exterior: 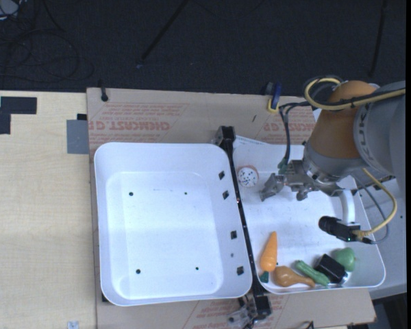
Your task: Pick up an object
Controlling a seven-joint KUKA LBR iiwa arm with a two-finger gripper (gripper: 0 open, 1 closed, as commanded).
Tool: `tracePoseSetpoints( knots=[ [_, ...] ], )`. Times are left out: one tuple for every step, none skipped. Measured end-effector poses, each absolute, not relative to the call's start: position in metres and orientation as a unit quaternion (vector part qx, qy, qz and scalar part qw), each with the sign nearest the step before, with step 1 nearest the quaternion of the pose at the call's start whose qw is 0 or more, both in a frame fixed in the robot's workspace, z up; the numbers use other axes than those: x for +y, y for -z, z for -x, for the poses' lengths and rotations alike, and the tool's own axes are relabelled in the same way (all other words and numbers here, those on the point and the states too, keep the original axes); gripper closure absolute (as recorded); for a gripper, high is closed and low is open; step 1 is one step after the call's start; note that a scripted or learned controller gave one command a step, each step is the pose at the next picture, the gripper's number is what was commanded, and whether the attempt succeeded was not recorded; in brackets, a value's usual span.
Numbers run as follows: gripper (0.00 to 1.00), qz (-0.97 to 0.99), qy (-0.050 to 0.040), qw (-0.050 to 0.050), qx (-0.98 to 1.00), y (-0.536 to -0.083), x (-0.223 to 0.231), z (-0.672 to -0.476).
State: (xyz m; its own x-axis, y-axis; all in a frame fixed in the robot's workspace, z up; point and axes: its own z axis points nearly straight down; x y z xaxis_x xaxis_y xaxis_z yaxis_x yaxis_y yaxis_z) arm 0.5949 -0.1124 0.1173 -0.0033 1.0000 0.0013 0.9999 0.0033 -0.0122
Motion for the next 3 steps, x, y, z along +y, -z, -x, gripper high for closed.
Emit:
tracePoseSetpoints(
  knots=[
    [0.00,0.706,-0.0003,0.001,-0.708,-0.085,-0.083,-0.645],
    [1.00,0.708,-0.0011,0.002,-0.707,-0.097,-0.086,-0.643],
    [1.00,0.709,-0.0025,0.003,-0.705,-0.106,-0.088,-0.642]
  ],
)
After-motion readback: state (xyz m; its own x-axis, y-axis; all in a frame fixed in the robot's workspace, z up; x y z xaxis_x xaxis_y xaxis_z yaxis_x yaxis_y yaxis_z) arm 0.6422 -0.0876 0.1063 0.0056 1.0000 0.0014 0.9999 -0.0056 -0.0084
